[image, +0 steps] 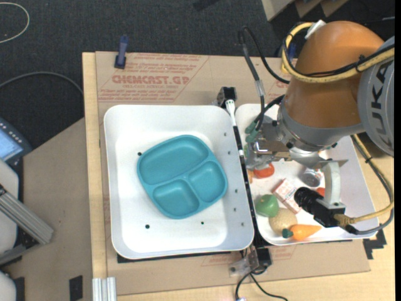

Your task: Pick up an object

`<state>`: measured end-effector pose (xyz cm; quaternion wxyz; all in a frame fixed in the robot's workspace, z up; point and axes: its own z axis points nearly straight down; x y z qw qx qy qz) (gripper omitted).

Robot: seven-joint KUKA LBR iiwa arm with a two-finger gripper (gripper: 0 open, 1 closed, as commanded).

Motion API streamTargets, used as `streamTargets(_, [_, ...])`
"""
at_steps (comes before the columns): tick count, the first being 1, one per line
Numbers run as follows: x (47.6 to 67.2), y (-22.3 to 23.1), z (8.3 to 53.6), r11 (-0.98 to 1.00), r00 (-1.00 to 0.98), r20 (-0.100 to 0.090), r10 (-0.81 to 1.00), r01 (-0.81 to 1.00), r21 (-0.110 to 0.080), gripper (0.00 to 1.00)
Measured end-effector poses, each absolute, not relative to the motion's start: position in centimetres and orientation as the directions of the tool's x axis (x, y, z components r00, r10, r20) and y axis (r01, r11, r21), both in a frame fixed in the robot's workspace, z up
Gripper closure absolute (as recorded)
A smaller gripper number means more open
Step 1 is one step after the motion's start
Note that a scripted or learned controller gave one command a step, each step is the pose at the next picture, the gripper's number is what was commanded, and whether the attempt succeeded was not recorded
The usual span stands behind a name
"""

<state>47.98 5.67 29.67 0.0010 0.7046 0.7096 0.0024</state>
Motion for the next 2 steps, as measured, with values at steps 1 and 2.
streamTargets(1, [47.9,2.0,26.6,-0.005,0.005,0.0,1.0,1.0,-0.005,1.0])
streamTargets(2, [51.8,5.1,23.3,0.003,-0.003,0.0,1.0,1.0,0.0,1.0])
